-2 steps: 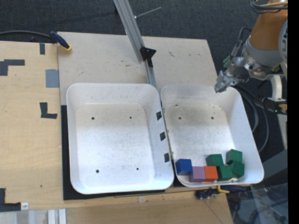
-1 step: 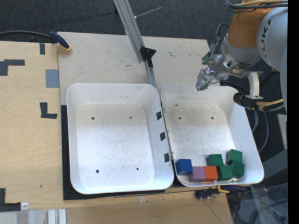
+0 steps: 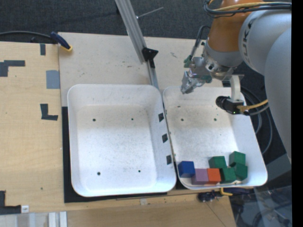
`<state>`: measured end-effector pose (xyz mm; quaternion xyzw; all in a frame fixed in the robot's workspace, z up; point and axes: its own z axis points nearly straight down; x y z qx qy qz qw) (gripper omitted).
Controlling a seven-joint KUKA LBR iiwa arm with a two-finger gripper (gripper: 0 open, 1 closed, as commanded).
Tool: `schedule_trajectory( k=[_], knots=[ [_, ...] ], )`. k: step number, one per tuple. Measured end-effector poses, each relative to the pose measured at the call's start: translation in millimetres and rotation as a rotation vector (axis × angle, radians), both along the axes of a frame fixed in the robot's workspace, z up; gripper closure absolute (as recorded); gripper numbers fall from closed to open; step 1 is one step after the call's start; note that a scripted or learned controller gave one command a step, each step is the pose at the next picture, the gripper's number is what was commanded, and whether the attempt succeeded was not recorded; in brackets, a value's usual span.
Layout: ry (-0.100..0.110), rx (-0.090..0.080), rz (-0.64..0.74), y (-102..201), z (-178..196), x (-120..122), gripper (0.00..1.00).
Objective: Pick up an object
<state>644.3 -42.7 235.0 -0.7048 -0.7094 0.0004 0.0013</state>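
Camera view, looking down at a slant: two shallow white bins sit side by side on the bench. The arm [image 3: 255, 27] enters from the right, grey with an orange band above the wrist. The gripper [image 3: 188, 88] hangs over the far rim of the right bin [image 3: 246, 126], near that bin's far-left corner. Its fingers point down; they are too small and blurred to tell how far apart they stand, and nothing can be made out between them.

The blocks lie clustered along the near edge of the right bin, well apart from the gripper. From left: a blue block [image 3: 186, 168], a purple block [image 3: 201, 175], an orange block [image 3: 214, 175], then a group of green blocks [image 3: 229, 167] toward the near-right corner. Blue, purple and orange blocks stand in a row, each touching or just beside the next.

The left bin [image 3: 75, 126] shows only dark specks on its floor.
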Motion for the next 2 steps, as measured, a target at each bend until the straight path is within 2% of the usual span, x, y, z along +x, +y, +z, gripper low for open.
schedule_trajectory(
  k=[1, 2],
  knots=[
    [-0.002, 0.001, 0.001, 56, 8, 3, 1.00],
    [-0.002, 0.000, 0.001, 111, 13, -4, 1.00]
  ],
)
